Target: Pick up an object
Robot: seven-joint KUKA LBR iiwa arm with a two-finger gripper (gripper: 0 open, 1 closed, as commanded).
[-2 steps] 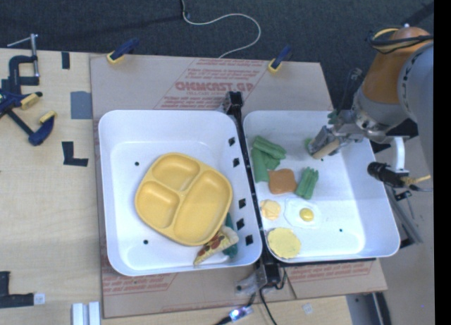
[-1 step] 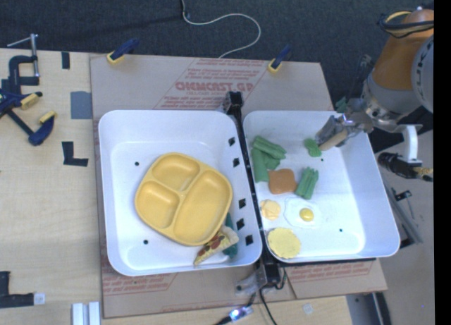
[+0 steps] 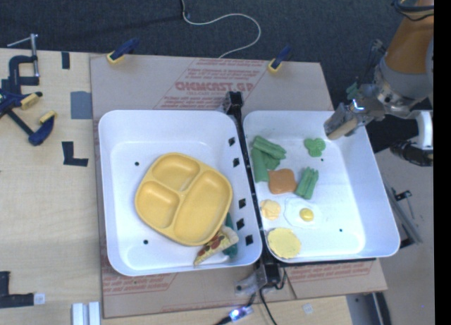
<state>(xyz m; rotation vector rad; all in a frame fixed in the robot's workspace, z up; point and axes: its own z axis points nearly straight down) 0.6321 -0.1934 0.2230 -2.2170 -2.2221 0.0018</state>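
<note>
The gripper [image 3: 343, 127] is hovering over the right bin's [image 3: 366, 175] far-right corner, grip state unclear; it should be centring over the broccoli floret [image 3: 315, 146] before descending.

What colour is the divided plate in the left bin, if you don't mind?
Yellow; the divided plate shows clearly in the camera view.

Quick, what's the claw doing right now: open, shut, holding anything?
Claw: above the right bin's upper right corner, nothing seen in it; open or shut cannot be told.
</note>
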